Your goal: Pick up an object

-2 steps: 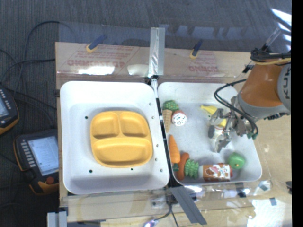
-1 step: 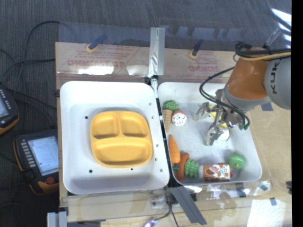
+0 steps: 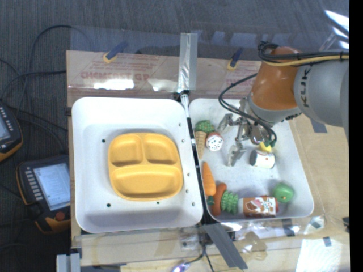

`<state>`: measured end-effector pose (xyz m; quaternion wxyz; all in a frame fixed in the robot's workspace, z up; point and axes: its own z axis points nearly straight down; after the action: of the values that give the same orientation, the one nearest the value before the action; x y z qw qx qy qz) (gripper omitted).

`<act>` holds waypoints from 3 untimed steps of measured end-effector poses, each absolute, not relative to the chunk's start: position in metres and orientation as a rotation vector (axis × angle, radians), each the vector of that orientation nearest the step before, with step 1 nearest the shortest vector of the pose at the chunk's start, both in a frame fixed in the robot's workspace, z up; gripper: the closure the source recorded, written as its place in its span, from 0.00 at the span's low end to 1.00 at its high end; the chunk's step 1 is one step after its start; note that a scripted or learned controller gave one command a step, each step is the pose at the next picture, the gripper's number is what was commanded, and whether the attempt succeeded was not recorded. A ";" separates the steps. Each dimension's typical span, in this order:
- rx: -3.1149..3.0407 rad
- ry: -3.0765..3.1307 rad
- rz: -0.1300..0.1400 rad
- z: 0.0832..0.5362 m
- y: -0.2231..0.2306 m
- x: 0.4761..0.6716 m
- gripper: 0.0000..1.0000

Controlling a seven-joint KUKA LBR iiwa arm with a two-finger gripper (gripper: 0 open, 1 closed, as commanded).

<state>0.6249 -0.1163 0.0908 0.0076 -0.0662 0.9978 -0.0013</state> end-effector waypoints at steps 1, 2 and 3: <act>-0.707 3.048 -0.011 0.091 -0.152 0.562 0.00; -0.736 3.040 -0.009 0.090 -0.175 0.646 0.00; -0.775 3.034 -0.010 0.090 -0.225 0.588 0.00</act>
<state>0.5879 -0.2253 0.0903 0.0051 -0.2475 0.9689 -0.0032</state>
